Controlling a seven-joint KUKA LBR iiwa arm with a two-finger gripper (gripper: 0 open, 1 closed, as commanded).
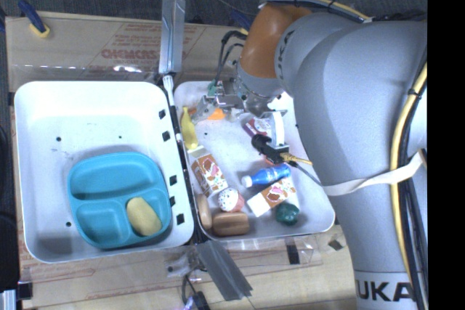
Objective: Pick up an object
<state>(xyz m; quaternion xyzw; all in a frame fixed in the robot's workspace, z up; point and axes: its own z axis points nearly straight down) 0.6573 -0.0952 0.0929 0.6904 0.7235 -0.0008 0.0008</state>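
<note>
My gripper (219,99) is low over the far left corner of the right bin (314,194), under the grey arm with its orange band. A small orange thing (216,113) lies just below it, and a yellow banana-like piece (189,128) rests against the bin's left wall. Nearer the front lie a printed carton (207,172), a speckled ball (228,200), a brown bun (229,223), a blue bottle (267,176), a white and orange packet (276,195) and a dark green lump (288,213). Nothing is seen lifted.
The left bin (43,105) holds a blue compartment tray (109,189) with a yellow oval piece (144,216) in its front right section. The arm's bulk covers the right bin's far right side. A metal divider (171,33) stands between the bins at the back.
</note>
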